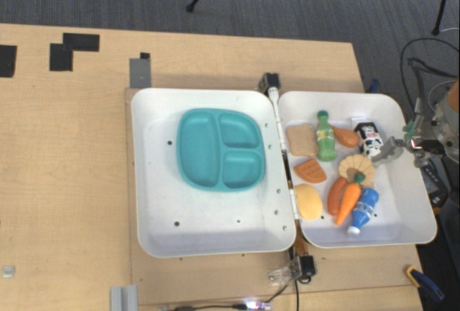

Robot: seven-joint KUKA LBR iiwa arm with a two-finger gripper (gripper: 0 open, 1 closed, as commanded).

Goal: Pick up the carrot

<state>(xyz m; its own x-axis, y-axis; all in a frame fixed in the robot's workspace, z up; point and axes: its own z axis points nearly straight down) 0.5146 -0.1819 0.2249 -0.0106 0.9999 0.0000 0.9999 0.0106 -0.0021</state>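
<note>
Blue bottle [363, 210] touches carrot [346, 203]; hand [392, 149] nearby, its state unclear.

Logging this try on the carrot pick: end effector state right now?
End effector: over the right bin's right side, nothing between its fingers; open or shut cannot be told. Carrot lies in the bin, untouched.

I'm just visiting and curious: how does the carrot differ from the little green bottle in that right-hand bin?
The carrot is orange with a green tip, while the green bottle is green with a yellow label. The carrot tapers to a point; the bottle is rounded with a narrow cap end. The carrot lies slanted near the bin's front, beside a blue bottle; the green bottle lies farther back, next to a slice of bread. Both are lying down in the right bin.
</note>
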